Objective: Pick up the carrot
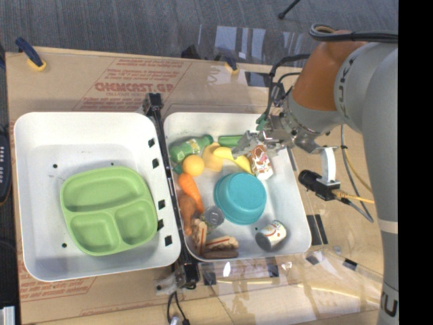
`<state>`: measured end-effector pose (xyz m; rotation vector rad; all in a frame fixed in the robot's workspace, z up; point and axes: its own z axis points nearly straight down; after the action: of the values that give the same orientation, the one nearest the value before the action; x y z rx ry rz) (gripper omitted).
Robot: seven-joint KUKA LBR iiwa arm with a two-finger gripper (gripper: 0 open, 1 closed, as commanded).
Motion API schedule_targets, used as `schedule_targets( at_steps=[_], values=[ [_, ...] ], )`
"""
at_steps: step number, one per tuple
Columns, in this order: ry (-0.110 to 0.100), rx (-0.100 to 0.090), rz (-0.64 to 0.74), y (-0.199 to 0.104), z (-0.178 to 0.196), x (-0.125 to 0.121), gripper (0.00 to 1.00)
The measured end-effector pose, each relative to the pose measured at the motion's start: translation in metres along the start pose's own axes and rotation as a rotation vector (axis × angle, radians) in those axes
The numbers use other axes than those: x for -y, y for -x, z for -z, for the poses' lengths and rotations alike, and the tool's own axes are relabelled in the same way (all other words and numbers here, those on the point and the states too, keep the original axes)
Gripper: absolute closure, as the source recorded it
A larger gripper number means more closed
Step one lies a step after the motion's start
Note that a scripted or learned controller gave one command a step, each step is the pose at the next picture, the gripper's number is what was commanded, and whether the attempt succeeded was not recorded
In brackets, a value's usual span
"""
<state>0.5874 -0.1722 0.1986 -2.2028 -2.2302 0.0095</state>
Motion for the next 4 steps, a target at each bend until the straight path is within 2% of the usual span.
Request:
schedule_targets(
  at_steps=[1, 2, 3, 4],
  values=[
    [0.003, 0.004, 0.309, -0.074, -0.107, -0.029, 0.0],
    [-0.001, 0.005, 0.316, -0.074, -0.096, -0.03, 1.0],
    [0.006, 0.003, 0.122, -0.129, -0.004, 0.007, 1.0],
    [-0.004, -0.002, 0.007, -0.225, -0.009, 0.079, 1.0]
  ],
)
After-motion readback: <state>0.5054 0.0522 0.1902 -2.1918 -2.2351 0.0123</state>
